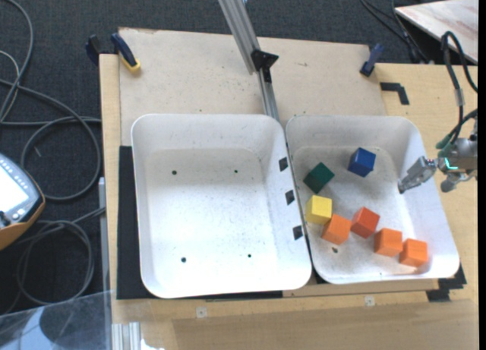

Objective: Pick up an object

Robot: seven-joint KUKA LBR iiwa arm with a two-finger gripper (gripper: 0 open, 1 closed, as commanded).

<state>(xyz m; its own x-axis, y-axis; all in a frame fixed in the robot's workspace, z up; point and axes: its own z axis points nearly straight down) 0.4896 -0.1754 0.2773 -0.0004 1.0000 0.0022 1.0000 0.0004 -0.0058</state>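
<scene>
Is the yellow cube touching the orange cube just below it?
Touching. In the camera view the yellow cube meets the orange cube at its lower right corner, no bin floor between them.

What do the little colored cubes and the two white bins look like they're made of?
The small colored cubes, like the blue cube and yellow cube, look like painted wood or solid plastic: flat matte color, crisp edges. The shallow white left bin and right bin look like molded plastic: rounded corners, smooth, slightly speckled surfaces.
</scene>
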